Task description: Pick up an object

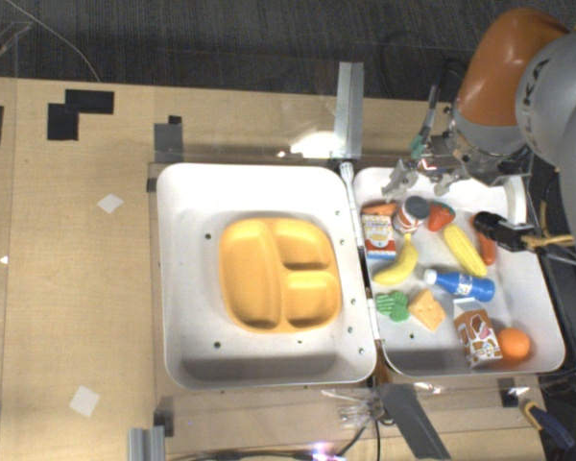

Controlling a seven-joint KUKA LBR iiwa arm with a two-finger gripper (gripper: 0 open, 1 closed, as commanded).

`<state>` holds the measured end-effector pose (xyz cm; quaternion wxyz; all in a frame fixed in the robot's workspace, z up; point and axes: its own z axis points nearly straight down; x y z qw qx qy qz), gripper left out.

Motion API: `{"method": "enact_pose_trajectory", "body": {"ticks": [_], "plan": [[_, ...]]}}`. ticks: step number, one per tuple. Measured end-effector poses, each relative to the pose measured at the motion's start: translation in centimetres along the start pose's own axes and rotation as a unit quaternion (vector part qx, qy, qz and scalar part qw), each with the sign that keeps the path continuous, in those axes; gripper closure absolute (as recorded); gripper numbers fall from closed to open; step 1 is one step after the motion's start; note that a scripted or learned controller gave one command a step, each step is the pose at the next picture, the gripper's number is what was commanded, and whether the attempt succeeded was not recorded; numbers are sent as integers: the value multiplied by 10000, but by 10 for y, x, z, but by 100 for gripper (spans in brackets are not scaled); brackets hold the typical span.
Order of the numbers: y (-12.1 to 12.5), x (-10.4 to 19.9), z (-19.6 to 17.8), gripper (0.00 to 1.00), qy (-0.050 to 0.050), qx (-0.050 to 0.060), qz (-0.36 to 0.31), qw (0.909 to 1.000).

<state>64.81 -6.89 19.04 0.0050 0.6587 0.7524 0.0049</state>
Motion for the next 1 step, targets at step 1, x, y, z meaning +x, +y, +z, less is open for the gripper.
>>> {"method": "enact_pose_trajectory", "body": {"ticks": [1], "plan": [[-67,21,-67,100,-3,9,225,9997]]}}
